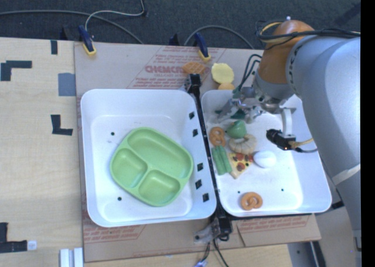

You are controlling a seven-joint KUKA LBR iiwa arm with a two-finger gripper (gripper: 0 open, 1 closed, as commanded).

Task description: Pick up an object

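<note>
We see the pile of toy food in the right bin (304, 198): a green pepper (237, 127), an orange ring (217, 136), a green bean pod (221, 159), a pizza slice (240, 163), a white egg (265, 158) and, apart near the bin's front edge, a pretzel (251, 201). Most of these lie crowded against the bin's left wall, beside the divider. None is lifted; all rest on the bin floor.

Our gripper (241, 109) hangs low over the back of the pile, just above the pepper, at the back-left corner of that bin. Whether it is apart or together we cannot tell; cables and metal parts hide its tips. Nothing is seen clamped in it.

We judge the task barely begun: the arm (328, 84) has reached the pile, but the grasp and the lift are both left to do. The pepper looks the likeliest target.

In the left bin (94, 108) lies a green tray (151, 166) with three compartments. Beyond the bins' back edge, on the cardboard (129, 67), sit a yellow piece (222, 74) and a waffle (194, 68).
</note>
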